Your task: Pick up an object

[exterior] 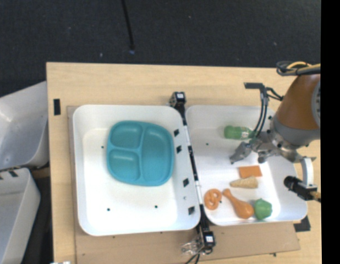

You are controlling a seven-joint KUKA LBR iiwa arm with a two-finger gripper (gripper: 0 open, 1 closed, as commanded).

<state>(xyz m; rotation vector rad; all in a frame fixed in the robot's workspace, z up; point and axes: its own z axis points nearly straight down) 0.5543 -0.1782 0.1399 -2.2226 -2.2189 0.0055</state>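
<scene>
Nearest the front edge of the right bin [211, 120] lies a row of toy food: an orange pretzel [212, 198], an orange drumstick [239, 204] angled beside it, and a green ball-like piece [262, 208] touching the drumstick's fat end. Just behind them sits a pale tan wedge [244, 183], and right behind that an orange block [250, 172], the two nearly touching.

Above the orange block hangs the gripper [251, 152], reaching in from the right on the grey arm [294, 126] with its orange band. Its two fingers are spread apart, one pointing down-left toward the bin floor, the other just over the block. Nothing sits between them.

Farther back in the same bin, a green bottle [236, 132] lies on its side, close to the arm's cables.

The left bin [93, 213] holds a teal divided plate [141, 152], lying flat toward the back half. Both bins rest on a light wooden bench [115, 84], with dark floor beyond.
</scene>
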